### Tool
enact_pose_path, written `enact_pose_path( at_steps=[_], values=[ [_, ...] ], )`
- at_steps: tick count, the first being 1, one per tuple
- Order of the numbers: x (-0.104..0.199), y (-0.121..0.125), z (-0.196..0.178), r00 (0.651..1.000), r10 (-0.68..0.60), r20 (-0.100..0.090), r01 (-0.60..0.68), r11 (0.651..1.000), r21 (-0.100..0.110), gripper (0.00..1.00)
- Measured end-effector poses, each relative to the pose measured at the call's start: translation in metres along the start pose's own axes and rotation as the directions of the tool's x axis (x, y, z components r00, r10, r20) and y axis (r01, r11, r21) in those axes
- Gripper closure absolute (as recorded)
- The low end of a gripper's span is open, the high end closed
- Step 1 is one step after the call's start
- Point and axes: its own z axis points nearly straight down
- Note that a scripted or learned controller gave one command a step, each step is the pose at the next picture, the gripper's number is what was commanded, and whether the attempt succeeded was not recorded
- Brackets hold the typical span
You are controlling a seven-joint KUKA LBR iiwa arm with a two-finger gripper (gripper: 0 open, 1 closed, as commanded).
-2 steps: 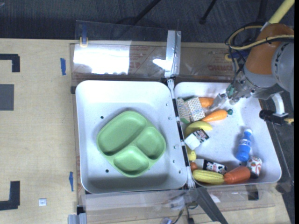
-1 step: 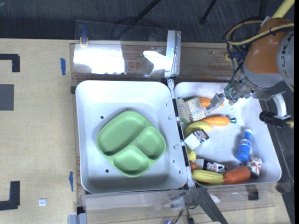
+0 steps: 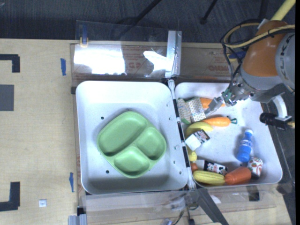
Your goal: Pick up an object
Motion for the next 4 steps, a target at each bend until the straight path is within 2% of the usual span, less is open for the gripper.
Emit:
enact_pose_path(
  at_steps=[1, 2, 3, 4],
  values=[
    [0.062, -0.062, -0.043, 1.0, 0.024, 0.0, -0.024, 1.0, 0.0, 0.0],
    [0.018, 0.016, -0.001, 0.992, 0.126, 0.003, -0.126, 0.992, -0.003, 0.0],
    [0.002, -0.018, -0.014, 1.0, 0.017, 0.0, -0.017, 1.0, 0.0, 0.0],
    [-0.012, 0.024, 0.038, 0.998, -0.053, 0.014, 0.054, 0.998, -0.015, 0.0]
  ],
)
